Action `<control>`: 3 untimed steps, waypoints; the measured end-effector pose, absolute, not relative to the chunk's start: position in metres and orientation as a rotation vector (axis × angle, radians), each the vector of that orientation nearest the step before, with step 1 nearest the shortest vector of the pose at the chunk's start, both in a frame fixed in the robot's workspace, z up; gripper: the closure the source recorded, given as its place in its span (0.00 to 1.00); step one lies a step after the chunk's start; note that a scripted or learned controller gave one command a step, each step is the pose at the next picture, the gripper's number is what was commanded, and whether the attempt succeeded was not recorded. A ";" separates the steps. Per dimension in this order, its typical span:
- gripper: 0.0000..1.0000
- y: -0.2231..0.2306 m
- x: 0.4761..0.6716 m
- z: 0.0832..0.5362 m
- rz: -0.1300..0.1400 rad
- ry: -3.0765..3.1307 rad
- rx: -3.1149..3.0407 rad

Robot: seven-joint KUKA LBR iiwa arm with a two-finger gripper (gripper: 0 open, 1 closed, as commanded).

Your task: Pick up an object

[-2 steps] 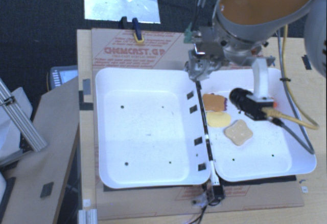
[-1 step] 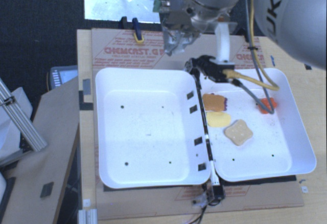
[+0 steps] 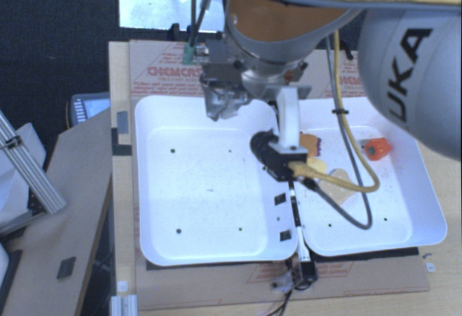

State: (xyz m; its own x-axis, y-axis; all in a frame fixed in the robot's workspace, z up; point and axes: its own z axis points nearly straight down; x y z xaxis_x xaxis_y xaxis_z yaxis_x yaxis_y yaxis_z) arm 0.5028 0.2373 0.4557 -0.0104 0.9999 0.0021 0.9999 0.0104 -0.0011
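Note:
My gripper point(image 3: 222, 104) hangs under the grey and orange wrist, over the far edge of the left bin point(image 3: 155, 235), and I see nothing held in it. The right bin point(image 3: 426, 224) holds an orange object point(image 3: 376, 148) near its far right side. A small yellow piece point(image 3: 316, 167) and a brown-orange piece point(image 3: 310, 141) lie by the bin's left wall. A pale translucent item point(image 3: 341, 185) rests just in front of them. The arm's body hides the far part of the right bin.
A black fitting point(image 3: 271, 152) on a white bracket point(image 3: 289, 120) hangs from the arm above the ridge between the bins. A yellow cable point(image 3: 355, 163) and a dark cable point(image 3: 346, 215) loop over the right bin. Both bins sit on a cardboard sheet point(image 3: 162, 73).

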 end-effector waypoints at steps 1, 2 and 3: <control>1.00 0.234 0.513 0.540 -0.017 -2.231 -2.217; 1.00 0.224 0.536 0.355 0.022 -2.217 -2.219; 1.00 0.235 0.590 0.364 -0.006 -2.223 -2.223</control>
State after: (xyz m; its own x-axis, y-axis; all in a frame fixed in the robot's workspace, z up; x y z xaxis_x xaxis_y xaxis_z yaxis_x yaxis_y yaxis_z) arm 0.5896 0.2345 0.3636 0.0000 1.0000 0.0010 1.0000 0.0000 0.0041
